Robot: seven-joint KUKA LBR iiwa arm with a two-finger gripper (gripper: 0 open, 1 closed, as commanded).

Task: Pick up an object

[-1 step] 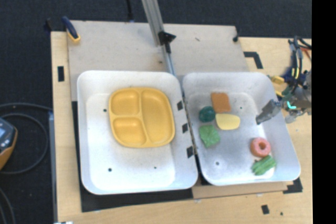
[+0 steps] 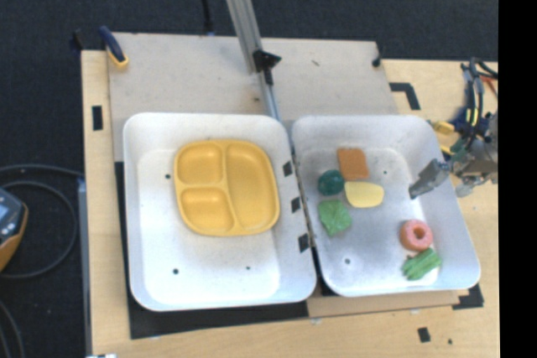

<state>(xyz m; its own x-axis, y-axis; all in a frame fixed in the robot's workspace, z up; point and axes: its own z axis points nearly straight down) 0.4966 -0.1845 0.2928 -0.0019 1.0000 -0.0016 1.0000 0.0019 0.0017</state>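
White bins sit side by side: the left bin [image 2: 151, 264] holds a yellow divided plate [image 2: 226, 186]; the right bin [image 2: 369, 272] holds an orange block [image 2: 353, 163], teal ball [image 2: 331, 181], yellow piece [image 2: 364, 195], green lump [image 2: 335, 217], pink ring [image 2: 414, 236] and green strip [image 2: 421, 264]. At its right rim hovers the gripper [image 2: 436, 177]; how it is set I cannot tell.

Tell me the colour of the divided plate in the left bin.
The divided plate is yellow, seen plainly in the camera view.

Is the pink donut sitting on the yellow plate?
No, the pink donut lies in the right bin, while the yellow plate sits in the left bin.
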